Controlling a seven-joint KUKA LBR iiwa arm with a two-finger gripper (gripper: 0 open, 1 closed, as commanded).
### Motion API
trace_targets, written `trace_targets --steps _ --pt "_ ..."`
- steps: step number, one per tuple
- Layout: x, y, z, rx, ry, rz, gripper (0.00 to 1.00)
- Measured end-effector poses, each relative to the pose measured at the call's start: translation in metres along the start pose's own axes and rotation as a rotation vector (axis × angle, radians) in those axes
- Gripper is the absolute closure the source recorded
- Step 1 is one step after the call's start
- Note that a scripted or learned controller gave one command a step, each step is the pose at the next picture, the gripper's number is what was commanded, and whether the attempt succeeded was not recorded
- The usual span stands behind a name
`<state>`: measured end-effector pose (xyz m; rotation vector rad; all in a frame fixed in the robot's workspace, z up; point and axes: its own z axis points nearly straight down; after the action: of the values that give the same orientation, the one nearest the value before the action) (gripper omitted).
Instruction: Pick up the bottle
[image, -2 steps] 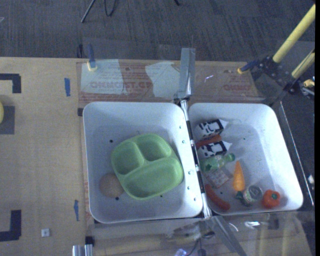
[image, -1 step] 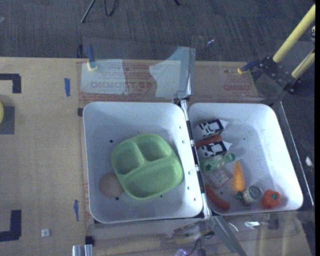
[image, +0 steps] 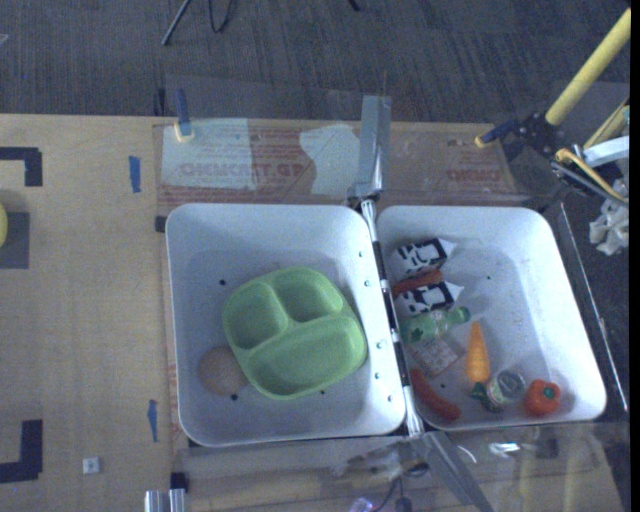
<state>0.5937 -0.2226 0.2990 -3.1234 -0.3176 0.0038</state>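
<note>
Slim clear green bottle (image: 437, 324) lying among toys, glossy white right bin (image: 560, 300)

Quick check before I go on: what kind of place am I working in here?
Most likely a robotics lab test bench: two shallow white plastic bins side by side on a taped wooden bench, toy food like a small orange plastic carrot, carpet beyond.

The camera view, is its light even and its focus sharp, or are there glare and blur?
Camera view: dim, bluish light; soft focus throughout, so the small green bottle in the right bin looks smeared; pale glare on the transparent sheet behind the bins; faint shadow under the green divided plate.
</note>
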Motion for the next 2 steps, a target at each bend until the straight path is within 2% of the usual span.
trace_targets --steps 1,2 --pt "0.027 0.004 -0.124 -0.002 0.001 -0.136 1.0" --pt "-0.08 -0.016 -0.02 -0.001 0.001 -0.016 1.0"
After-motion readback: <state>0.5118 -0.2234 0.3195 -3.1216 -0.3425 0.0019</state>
